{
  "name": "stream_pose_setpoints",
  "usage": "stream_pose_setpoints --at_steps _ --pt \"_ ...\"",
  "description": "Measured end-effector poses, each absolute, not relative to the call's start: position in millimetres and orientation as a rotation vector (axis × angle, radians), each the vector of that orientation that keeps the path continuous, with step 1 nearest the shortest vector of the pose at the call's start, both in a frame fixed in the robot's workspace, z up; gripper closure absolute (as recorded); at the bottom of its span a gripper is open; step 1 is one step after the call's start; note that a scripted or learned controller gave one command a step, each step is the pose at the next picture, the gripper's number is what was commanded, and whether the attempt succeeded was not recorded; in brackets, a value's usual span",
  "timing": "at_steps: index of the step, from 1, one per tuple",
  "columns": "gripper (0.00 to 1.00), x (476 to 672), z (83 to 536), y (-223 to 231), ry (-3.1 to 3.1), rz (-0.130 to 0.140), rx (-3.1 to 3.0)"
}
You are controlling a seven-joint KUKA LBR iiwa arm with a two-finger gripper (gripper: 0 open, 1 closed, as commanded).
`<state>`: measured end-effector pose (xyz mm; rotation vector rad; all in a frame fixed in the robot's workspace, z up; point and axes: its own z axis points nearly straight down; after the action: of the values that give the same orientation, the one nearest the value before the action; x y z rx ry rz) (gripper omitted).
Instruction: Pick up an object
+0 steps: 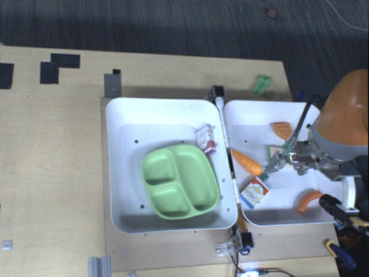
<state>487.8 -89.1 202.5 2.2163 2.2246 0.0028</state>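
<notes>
Hand (270, 167) beside carrot (247, 163), mid-bin (248, 115)

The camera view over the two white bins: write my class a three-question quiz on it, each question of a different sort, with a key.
1. True or false: the light green divided plastic plate lies in the right white bin.
2. Which thing is nearest the two-finger gripper?
A. the orange toy carrot
B. the small green object on the wooden bench
C. the small red-and-white packet
3. Fill in: the small blue-and-white carton lies in the ___ bin.

Key
1. False: it lies in the left white bin.
2. A
3. right
</notes>
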Motion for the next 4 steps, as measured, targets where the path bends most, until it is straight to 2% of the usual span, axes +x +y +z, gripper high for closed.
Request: stream_pose_setpoints --at_steps 1,2,3,4 --pt "0.0 535.3 86.8 -97.8 2.218 0.01 2.213" --pt "1.0 536.9 98.2 -97.6 2.215 0.015 2.21" --pt "0.0 536.8 98.1 -97.5 2.216 0.015 2.209" --pt "0.0 524.2 87.1 -86.0 2.214 0.008 2.215"
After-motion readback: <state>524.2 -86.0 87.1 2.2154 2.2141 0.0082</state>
